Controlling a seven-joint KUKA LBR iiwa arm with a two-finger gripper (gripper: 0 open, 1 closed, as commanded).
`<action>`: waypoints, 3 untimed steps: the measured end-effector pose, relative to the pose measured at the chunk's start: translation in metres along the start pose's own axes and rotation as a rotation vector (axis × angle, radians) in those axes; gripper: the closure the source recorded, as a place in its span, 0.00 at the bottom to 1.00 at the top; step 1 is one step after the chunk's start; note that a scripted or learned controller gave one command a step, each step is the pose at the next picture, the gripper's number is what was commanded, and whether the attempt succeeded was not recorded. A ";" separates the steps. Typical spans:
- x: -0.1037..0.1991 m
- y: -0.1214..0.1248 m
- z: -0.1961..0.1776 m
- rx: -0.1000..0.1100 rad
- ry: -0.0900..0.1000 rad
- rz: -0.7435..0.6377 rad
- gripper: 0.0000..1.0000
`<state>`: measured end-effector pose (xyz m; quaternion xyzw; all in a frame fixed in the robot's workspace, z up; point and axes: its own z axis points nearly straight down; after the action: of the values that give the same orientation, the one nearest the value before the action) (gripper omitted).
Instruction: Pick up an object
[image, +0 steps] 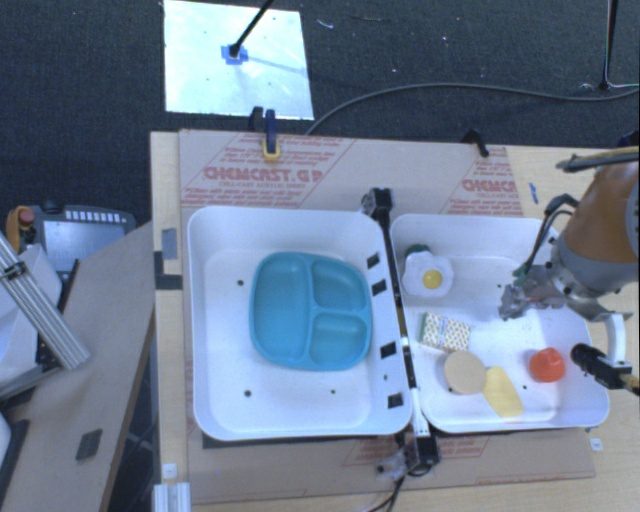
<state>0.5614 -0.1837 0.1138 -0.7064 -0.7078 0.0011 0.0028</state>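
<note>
Camera view footage is taken from above a bench on which two shallow white bins are set side by side over a printed cardboard sheet (300, 165). The left bin (215, 300) is occupied by a blue divided plate (310, 310) with three compartments, lying flat near the bin's middle. The right bin (480, 235) is shared by several small objects. A toy fried egg (430, 272), white with a yellow yolk, is seen near the bin's far left corner, with a small green piece (416, 250) just beyond it. A green-and-white patterned packet (444, 331) is placed nearer the camera along the divider side. A round tan disc (464, 372) lies just below the packet, and a yellow oblong object (503, 391) is found touching or just beside the disc on its right. An orange-red rounded object (547, 365) sits toward the bin's right side, apart from the yellow one.

The grey arm with its orange band (605, 215) is extended in from the right, and the gripper (520, 297) is positioned low over the right bin's bare floor, between the egg and the orange-red object. Nothing is seen between the fingers; whether they are spread or closed cannot be told from this angle. A yellow clamp (270, 148) is fixed at the cardboard's far edge.
</note>
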 end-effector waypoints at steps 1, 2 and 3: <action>0.001 -0.007 -0.043 -0.006 -0.002 0.001 1.00; -0.003 -0.004 -0.104 -0.008 -0.004 -0.003 1.00; -0.003 -0.002 -0.128 -0.005 -0.003 -0.004 1.00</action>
<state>0.5599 -0.1875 0.2415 -0.7050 -0.7093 0.0004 0.0002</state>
